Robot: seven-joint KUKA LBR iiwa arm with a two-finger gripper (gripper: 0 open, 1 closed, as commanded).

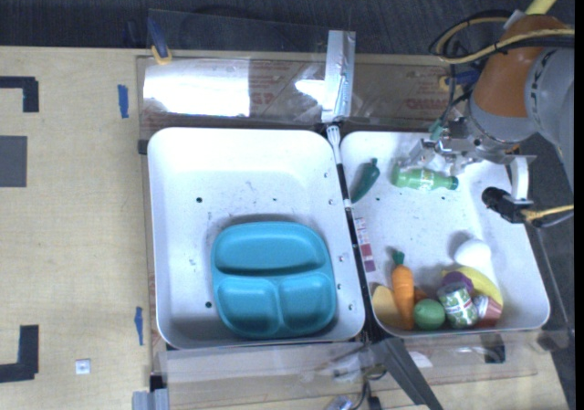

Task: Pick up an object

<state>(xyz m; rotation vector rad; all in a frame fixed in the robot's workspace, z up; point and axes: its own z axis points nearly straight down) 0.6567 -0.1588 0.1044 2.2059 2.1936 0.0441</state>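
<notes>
Pincer (436,151) sits low at the right bin's (534,262) back edge, right over the green bottle (424,180); I can't tell its state, and I judge nothing lifted yet, the whole pick remaining.

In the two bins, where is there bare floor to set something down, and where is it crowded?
Left bin: bare floor behind and left of the blue tray. Right bin: open middle between the green bottle and the toy pile. Crowded: the near edge, with carrot, banana and can; and by the claw.
</notes>
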